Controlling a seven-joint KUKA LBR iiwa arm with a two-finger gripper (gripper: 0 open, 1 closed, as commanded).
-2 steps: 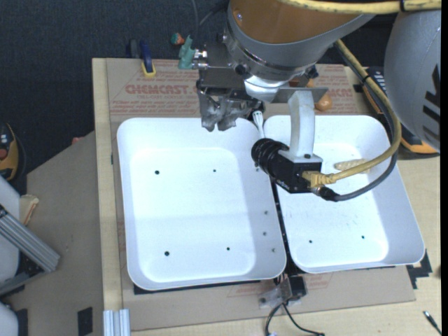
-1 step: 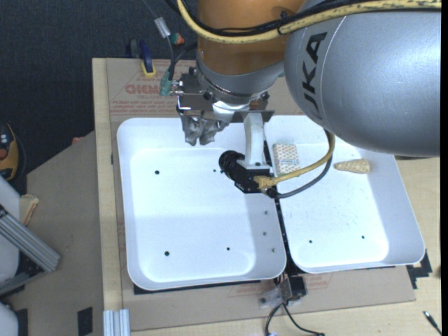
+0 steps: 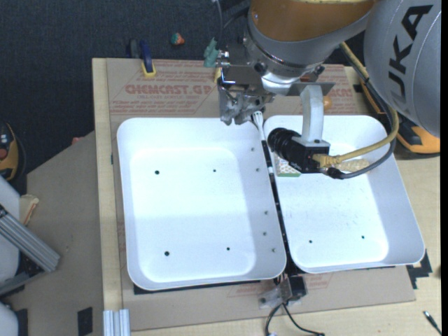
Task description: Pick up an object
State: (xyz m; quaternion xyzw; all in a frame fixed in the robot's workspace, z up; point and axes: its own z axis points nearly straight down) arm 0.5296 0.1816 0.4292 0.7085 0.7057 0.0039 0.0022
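Gripper [image 3: 241, 110]: I see it above the bins' far edge; grip state: cannot tell.
Object: small green-white card [image 3: 286, 167], right bin [image 3: 364, 215], right of gripper.

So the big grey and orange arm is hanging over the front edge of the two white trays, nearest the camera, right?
Not quite. The camera view shows the arm over the far edge of the two white trays, by the ridge where they meet, not the front edge.
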